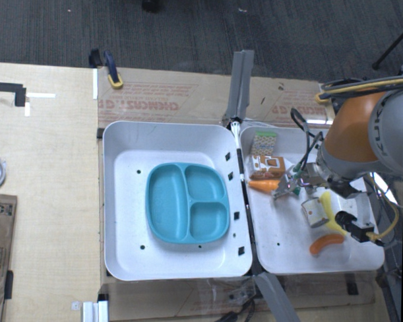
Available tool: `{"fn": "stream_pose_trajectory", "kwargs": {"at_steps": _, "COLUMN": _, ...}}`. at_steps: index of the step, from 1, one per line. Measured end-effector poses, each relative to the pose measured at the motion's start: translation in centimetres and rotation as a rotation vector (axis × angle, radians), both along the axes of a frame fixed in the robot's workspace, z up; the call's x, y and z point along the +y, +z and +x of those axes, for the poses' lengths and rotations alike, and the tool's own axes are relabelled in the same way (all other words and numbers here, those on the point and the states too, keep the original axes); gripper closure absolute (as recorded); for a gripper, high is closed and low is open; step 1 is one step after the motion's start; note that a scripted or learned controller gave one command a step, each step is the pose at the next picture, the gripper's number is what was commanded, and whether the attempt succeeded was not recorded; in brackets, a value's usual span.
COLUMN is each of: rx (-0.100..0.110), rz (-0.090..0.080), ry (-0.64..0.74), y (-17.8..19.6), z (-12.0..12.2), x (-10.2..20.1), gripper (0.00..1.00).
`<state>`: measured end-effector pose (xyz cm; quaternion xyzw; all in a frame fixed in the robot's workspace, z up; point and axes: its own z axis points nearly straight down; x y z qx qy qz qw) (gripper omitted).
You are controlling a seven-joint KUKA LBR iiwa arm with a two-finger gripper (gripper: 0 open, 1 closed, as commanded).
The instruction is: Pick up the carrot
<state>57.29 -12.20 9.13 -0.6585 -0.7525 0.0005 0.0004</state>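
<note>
Pale wooden bench top [43,151] carrying two shallow white bins side by side, with dark carpet beyond its far edge. Left bin [121,187]: a turquoise three-compartment plate [187,203] lies flat near the centre. Right bin [284,252]: a small printed food box [265,159] rests at the far left corner; just in front of it lies the carrot [263,185], on its side, pointed end toward the divider between the bins. Immediately right of the carrot's blunt end sits the gripper [286,185], low over the bin floor; whether it touches the carrot, and whether its jaws are spread or pressed together, cannot be told at this scale. Further right lie a yellow banana-like toy [333,213] and an orange sausage-shaped toy [326,243]. Judged step: final approach to the grasp, carrot not yet lifted. The next move likely calls for straddling the carrot's thicker end, closing across its width, then rising clear of the box.
</note>
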Motion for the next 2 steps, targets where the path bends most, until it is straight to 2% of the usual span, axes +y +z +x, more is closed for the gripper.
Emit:
{"fn": "stream_pose_trajectory", "kwargs": {"at_steps": 1, "rx": -0.001, "rz": 0.000, "ry": -0.004, "y": 0.9, "z": 0.0, "x": -0.2, "gripper": 1.00}}
{"fn": "stream_pose_trajectory", "kwargs": {"at_steps": 2, "rx": 0.006, "rz": -0.003, "ry": 0.037, "y": 0.0, "z": 2.8, "x": -0.1, "gripper": 1.00}}
